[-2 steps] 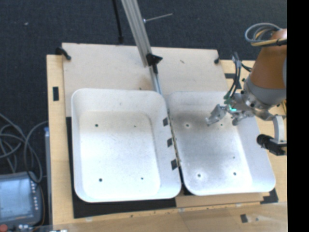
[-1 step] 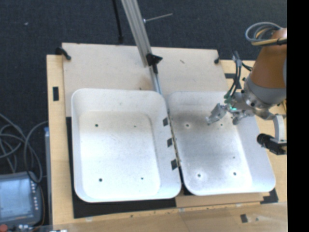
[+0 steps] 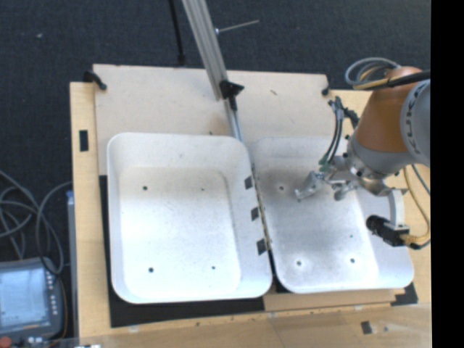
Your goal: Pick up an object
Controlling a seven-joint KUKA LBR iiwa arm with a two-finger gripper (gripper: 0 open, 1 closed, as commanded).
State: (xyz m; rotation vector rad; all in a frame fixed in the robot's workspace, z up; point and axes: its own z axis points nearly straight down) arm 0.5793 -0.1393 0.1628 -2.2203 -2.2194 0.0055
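Seen from above, the desk (image 3: 167, 96) carries two shallow white bins side by side: the left bin (image 3: 181, 220) and the right bin (image 3: 326, 230), their inner rims touching along a seam marked by small dark clips. The grey arm (image 3: 406, 133), with its orange band, comes in from the right and hangs over the upper part of the right bin. Its pincer (image 3: 310, 187) points left and down toward the bin floor, near the middle of the upper half; the metal tips blur against the speckled white surface, so whether it is released or clenched I cannot tell, and nothing can be made out between them. No loose object is clearly distinguishable on either bin floor, apart from a few small dark dots that seem to be holes or marks. A slanted aluminium rail (image 3: 206, 38) runs down from the top edge to the rear of the bins. A small screen (image 3: 25, 299) sits at lower left beside loose cables (image 3: 29, 201).
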